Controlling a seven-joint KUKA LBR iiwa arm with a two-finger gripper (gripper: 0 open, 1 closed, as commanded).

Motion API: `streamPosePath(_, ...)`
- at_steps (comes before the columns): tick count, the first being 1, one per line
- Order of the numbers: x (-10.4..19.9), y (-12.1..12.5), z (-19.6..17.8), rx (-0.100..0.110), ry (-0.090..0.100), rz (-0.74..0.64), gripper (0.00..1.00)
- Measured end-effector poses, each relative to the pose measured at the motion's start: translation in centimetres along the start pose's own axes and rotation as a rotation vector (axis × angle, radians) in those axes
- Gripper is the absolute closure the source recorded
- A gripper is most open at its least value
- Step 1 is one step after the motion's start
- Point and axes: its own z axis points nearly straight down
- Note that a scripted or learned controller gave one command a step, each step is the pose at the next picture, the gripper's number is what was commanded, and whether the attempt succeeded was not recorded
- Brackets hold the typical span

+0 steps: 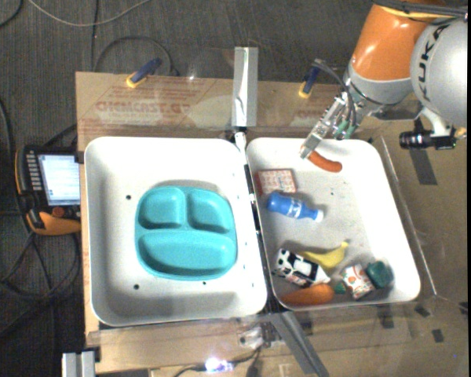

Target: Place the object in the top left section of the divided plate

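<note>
The teal divided plate [186, 232] lies in the left white bin [110, 163], with two small sections at its far side and one large section at its near side. My gripper [311, 147] hangs over the far edge of the right bin [392, 210], tilted down to the left. Its tip is just left of and above an orange sausage [326, 162] that lies on the bin floor. Nothing shows in the gripper's grasp.
The right bin also holds a patterned red card [275, 181], a blue bottle [293, 207], a banana [330, 254], a black-and-white cow toy [298, 268], a carrot [308, 294], a small carton [355, 282] and a green object [381, 273]. A metal divider post [244, 85] stands between the bins.
</note>
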Motion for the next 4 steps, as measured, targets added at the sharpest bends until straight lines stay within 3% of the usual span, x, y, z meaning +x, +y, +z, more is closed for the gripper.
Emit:
streamPosePath(1,7.1,4.5,-0.1,0.0,0.003,0.043,1.0)
streamPosePath(2,9.5,9.5,-2.9,-0.001,0.001,-0.304,1.0)
streamPosePath(3,14.4,14.1,0.0,-0.001,0.003,-0.294,1.0)
streamPosePath(4,18.0,20.3,2.2,0.0,0.002,-0.416,1.0)
